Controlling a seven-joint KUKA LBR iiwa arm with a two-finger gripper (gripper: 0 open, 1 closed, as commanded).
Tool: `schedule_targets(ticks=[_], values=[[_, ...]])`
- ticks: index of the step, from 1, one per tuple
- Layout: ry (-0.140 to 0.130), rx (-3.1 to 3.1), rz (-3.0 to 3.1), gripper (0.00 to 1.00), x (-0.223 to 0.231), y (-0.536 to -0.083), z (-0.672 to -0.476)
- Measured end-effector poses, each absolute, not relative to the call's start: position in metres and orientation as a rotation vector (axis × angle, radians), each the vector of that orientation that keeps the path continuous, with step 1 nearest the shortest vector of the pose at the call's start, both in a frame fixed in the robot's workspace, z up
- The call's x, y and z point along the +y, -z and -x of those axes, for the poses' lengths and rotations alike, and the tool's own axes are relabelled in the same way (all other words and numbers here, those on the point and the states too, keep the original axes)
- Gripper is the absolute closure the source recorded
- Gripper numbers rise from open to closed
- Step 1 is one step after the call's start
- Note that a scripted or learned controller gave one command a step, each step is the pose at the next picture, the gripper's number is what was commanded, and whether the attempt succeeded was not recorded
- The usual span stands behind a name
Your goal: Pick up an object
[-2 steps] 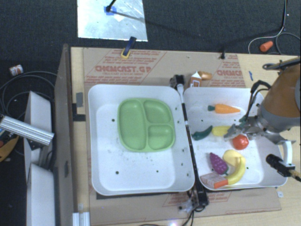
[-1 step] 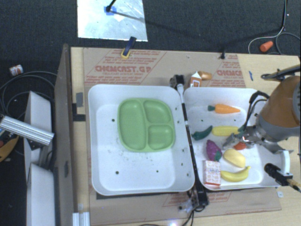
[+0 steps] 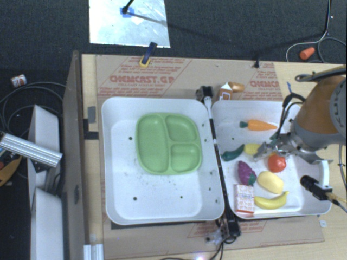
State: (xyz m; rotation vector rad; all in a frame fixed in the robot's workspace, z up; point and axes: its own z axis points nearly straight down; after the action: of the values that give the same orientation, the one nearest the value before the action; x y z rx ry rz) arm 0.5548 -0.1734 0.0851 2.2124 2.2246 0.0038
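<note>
Gripper low in the right bin, tomato just beside it.

From the near edge back, I see a banana (image 3: 271, 201) and carton (image 3: 244, 198), then a lemon (image 3: 270, 181) and purple fruit (image 3: 246, 171). The tomato (image 3: 277, 163) sits at roughly 3 o'clock in the right bin (image 3: 227, 112), the gripper (image 3: 267, 148) at its 10 o'clock; spread or pressed together, I cannot tell. I judge the tomato light, hard and slick: grip it across the middle. The carrot (image 3: 259, 125) lies farthest back.
</note>
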Motion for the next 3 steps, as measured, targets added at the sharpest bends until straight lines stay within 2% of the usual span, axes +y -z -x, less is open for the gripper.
schedule_targets(ticks=[1, 2, 3], values=[[-0.005, 2.224, -2.213, 1.00, -0.174, -0.096, -0.554], [-0.004, 2.225, -2.214, 0.00, -0.174, -0.095, -0.554], [-0.007, 2.228, -2.207, 0.00, -0.136, -0.085, -0.614]])
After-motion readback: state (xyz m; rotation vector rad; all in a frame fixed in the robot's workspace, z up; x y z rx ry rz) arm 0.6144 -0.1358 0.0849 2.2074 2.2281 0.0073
